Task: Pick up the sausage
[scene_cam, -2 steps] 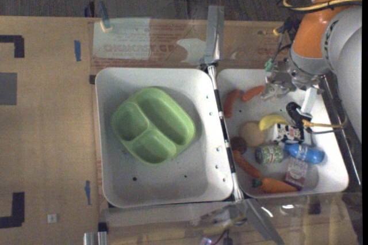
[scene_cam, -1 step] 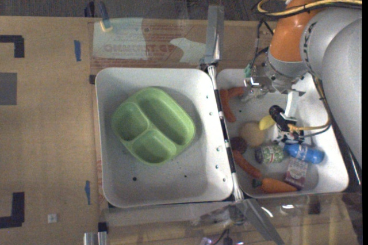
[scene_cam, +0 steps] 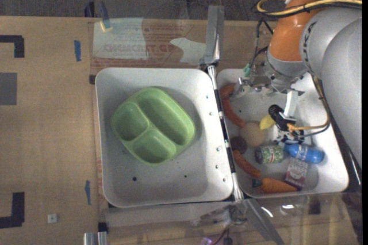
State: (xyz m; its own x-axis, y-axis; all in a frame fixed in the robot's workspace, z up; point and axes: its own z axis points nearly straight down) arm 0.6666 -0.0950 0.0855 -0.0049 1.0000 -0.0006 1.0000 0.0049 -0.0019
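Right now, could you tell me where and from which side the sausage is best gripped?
Grip the sausage at its middle, coming straight down with the fingers closing across its narrow width. It lies flat and curved along the right bin's left wall, so one finger has little room on that side; the lower end nears the round beige ball.

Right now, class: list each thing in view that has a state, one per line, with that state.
Green plate: upright in the left bin, compartments bare.
Sausage: lying along the right bin's left wall, ungrasped.
Green can: on its side.
Blue bottle: on its side.
Carrot: lying flat.
Gripper: above the right bin.
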